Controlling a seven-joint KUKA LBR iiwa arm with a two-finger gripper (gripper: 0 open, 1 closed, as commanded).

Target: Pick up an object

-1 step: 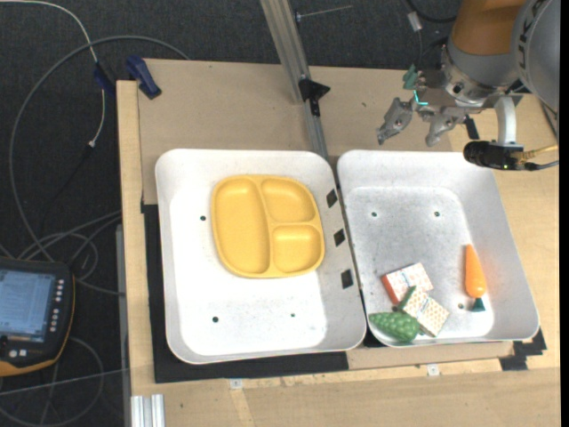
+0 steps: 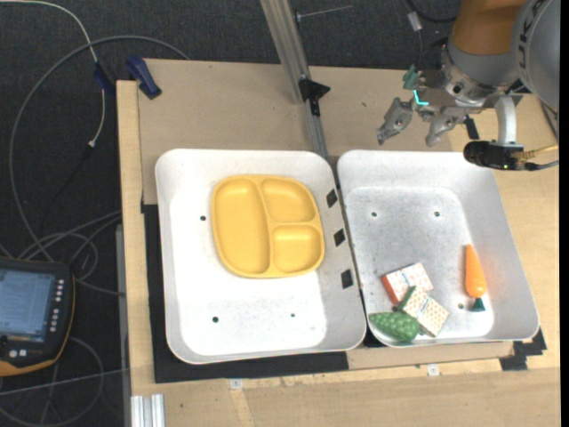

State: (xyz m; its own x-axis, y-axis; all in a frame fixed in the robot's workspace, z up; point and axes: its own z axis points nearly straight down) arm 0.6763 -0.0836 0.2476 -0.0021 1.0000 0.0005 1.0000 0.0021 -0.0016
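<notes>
1. We see our end effector (image 2: 416, 123) hanging above the bench's far right corner, just beyond the far rim of the right bin (image 2: 404, 163), fingers spread apart and holding nothing.
2. The candidates lie in that bin's near end: an orange carrot (image 2: 475, 272) by its right wall, two small boxes (image 2: 418, 297) and a green vegetable (image 2: 395, 326) near the middle.
3. We judge the carrot the best target, since it lies apart from the rest.
4. We should come down straight over its middle, fingers across its narrow width, clear of the wall.
5. We would leave the yellow tray (image 2: 267, 225) in the left bin (image 2: 178, 265) alone.
</notes>
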